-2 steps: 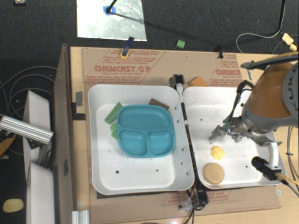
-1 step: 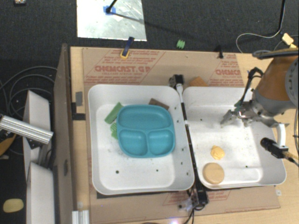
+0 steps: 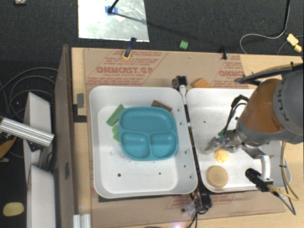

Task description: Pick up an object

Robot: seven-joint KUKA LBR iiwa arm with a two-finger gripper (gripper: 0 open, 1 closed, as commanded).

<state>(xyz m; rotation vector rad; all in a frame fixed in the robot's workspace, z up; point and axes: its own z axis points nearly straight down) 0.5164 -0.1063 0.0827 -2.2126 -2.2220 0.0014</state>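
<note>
Grey two-finger gripper point(image 3: 219, 144) hovering lower right of frame, over right white bin point(image 3: 209, 103) — finger spread impossible to tell. Small yellow lumpy object point(image 3: 221, 156) lying just below it; round tan disc point(image 3: 217, 176) sitting lower still.

A small yellow lump point(image 3: 221, 155) lies in the right bin, near a round tan disc point(image 3: 217, 176).

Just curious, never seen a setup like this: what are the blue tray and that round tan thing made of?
Blue tray: probably moulded plastic, by its even colour, soft sheen and rounded compartments. Tan disc: matte and cookie-like; could be foam, wood or toy plastic, too small to tell. White bins: smooth, likely plastic.
</note>
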